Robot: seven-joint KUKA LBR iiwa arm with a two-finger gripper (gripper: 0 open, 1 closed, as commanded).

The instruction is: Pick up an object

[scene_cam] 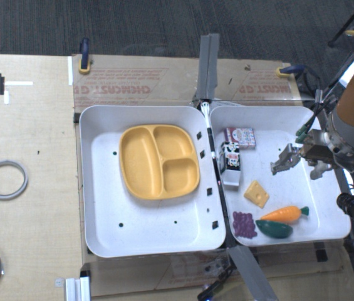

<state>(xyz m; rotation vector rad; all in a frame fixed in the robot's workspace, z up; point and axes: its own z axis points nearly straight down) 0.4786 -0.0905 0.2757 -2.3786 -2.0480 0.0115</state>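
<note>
Approach step, nothing gripped yet: I see the metal two-finger gripper (294, 159) above the right shallow white bin (327, 231), jaws spread with only bare bin floor between them.

Working outward from the jaws: the nearest item I judge a fair target is the yellow wedge of toy cheese (256, 194), lying flat just left and below. The orange toy carrot with green top (283, 214) lies further down toward the bin's near wall, long axis roughly left to right and tilted slightly, green top pointing right. A green pod-shaped toy (274, 229) touches it underneath. For the carrot, I would need to move down-frame, turn the jaws across that axis, then descend.
</note>
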